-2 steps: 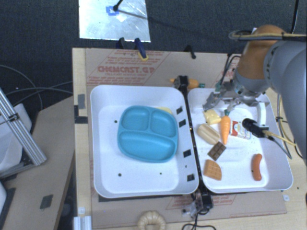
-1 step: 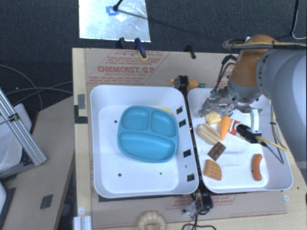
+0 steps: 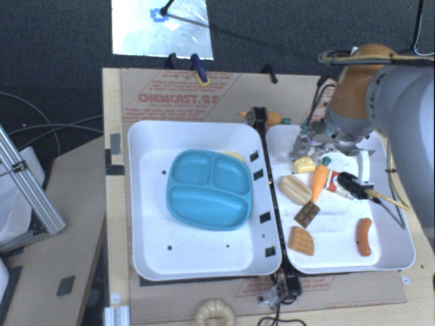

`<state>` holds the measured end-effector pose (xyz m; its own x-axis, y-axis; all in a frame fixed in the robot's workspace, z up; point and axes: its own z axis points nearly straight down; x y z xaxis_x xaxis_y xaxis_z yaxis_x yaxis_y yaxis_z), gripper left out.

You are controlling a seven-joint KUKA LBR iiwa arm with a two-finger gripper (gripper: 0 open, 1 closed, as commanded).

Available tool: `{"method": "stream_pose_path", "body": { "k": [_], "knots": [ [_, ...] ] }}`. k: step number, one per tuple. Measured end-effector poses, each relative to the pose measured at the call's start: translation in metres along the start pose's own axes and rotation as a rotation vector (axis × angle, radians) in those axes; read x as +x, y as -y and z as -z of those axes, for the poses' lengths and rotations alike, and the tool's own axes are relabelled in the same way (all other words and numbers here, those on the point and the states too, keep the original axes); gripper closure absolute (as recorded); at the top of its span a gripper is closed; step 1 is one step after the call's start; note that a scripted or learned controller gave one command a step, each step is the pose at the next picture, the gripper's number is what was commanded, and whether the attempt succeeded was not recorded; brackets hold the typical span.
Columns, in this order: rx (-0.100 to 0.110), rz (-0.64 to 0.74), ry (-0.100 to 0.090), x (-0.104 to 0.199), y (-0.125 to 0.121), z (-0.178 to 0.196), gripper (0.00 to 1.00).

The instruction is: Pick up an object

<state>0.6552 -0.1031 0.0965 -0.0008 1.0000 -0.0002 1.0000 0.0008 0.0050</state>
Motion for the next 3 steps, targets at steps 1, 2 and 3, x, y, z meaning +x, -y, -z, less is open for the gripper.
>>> {"method": "stream_pose_path", "body": {
  "k": [1, 2, 3],
  "knots": [
    [-0.002, 0.005, 0.0, 0.01, -0.004, 0.059, 1.0],
    [-0.002, 0.001, 0.001, 0.0, -0.003, 0.113, 1.0],
    [0.001, 0.003, 0.0, 0.001, -0.004, 0.129, 1.0]
  ]
}}
